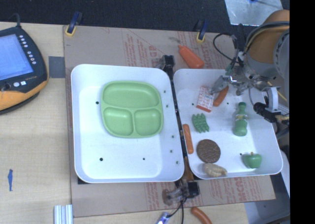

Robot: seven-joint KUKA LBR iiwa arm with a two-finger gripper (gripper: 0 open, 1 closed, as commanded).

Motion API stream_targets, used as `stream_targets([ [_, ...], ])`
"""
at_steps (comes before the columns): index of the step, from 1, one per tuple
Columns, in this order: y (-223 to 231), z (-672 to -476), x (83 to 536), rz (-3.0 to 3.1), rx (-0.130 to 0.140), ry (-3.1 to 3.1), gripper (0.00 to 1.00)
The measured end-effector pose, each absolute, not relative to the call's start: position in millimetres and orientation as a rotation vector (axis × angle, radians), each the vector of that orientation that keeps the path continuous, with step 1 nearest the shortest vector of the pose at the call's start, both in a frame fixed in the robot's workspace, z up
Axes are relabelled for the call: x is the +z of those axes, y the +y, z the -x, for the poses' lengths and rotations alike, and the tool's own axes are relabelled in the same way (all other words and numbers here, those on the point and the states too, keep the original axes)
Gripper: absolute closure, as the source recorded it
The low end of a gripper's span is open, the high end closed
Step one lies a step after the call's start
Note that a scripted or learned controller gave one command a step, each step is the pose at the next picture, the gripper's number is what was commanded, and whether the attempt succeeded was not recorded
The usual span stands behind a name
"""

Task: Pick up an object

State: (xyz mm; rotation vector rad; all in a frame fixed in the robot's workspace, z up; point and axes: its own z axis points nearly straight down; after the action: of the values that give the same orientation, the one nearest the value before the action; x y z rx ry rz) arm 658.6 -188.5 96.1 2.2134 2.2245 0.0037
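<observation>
My gripper (pixel 228 88) hangs over the far part of the right bin (pixel 268 134), open, with its fingers spread and nothing seen held between them. A short orange stick (pixel 220 97) lies slanted just under and beside the left finger. A red and white packet (pixel 205 98) rests to its left. A green bottle (pixel 240 119) lies lower right of the gripper. Nearer the front are a green ridged piece (pixel 200 122), a brown round disc (pixel 208 150), a beige lump (pixel 215 170) and a small green fruit (pixel 252 159).
The left bin (pixel 86 134) holds a green divided plate (pixel 132 108). An orange sausage (pixel 187 138) lies along the rim between the bins. An orange carrot (pixel 190 56) sits on the cardboard behind the bins. A control pendant (pixel 19 70) rests at far left.
</observation>
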Motion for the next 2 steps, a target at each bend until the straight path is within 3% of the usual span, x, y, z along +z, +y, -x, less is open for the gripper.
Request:
stream_targets([
  [1, -151, -656.9, 99, -2.217, -0.002, 2.228, 0.0],
  [2, -174, -658.9, 96, -2.215, 0.007, 2.223, 0.0],
])
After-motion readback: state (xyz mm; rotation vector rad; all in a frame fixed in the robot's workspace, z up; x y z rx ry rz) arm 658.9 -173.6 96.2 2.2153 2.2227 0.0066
